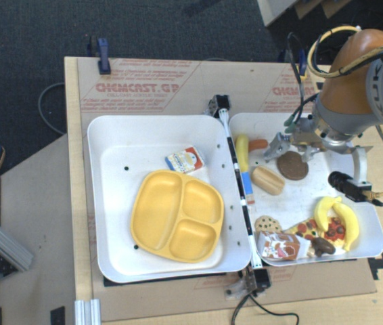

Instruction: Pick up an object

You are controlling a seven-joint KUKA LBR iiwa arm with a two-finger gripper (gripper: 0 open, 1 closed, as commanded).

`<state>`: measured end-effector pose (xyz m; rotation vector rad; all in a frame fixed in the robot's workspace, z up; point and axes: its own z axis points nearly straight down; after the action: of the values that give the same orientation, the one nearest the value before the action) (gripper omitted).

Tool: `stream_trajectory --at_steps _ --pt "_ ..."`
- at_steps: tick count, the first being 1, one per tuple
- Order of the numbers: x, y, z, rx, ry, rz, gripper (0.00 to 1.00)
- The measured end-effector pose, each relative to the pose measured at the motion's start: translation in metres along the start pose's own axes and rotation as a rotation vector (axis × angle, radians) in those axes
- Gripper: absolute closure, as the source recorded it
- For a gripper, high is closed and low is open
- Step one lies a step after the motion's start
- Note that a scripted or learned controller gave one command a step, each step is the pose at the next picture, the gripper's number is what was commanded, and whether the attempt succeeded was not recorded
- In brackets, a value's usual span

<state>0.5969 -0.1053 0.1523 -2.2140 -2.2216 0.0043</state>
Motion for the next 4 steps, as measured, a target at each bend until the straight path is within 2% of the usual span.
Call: stream_trajectory --at_steps 1,2,4 --pt "-0.009 -0.013 0.057 -0.009 -0.003 0.002 0.0" --pt "0.009 -0.024 0.063 -0.015 -0.004 0.005 0.0" --pt "0.01 -0.042 0.063 -0.018 -0.004 0.006 0.0"
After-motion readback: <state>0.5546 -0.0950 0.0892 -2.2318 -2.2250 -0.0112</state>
